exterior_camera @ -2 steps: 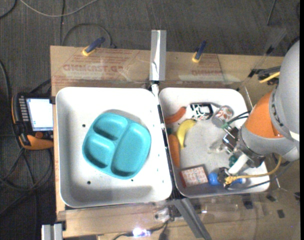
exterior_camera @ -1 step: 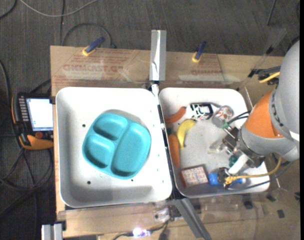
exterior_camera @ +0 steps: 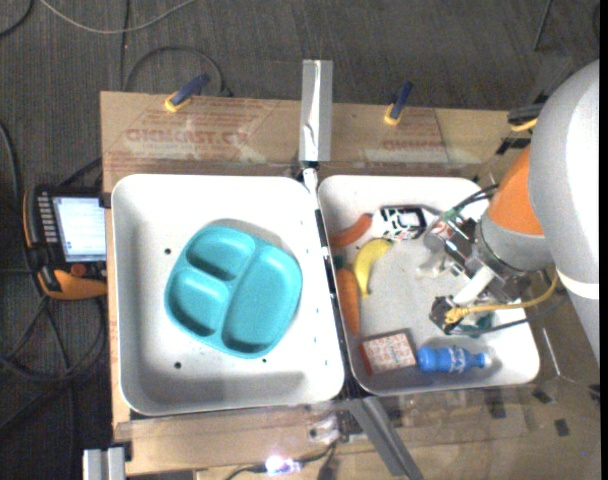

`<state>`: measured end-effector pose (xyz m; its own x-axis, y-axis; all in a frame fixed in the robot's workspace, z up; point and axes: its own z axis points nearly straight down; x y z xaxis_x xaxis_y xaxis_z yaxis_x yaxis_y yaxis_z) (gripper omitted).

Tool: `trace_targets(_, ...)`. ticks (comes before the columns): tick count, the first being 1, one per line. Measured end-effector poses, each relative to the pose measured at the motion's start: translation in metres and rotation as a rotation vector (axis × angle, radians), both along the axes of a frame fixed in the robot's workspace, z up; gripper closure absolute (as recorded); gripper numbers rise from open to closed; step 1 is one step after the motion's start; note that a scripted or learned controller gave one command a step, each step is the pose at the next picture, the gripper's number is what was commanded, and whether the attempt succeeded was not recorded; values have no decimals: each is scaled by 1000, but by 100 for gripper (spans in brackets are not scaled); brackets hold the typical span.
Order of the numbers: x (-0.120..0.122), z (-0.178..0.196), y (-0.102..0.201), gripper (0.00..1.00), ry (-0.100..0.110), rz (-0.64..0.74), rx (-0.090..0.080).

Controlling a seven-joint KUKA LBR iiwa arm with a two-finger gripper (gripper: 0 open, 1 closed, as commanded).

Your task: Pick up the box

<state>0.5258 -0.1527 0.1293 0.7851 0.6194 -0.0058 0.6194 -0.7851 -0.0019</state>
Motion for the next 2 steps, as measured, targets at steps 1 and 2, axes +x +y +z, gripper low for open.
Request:
trace_targets(1, -12, 4, -38, 0, 0, -117, 0)
trace_targets(2, -38, -39, 38, 0, -17, -149, -4)
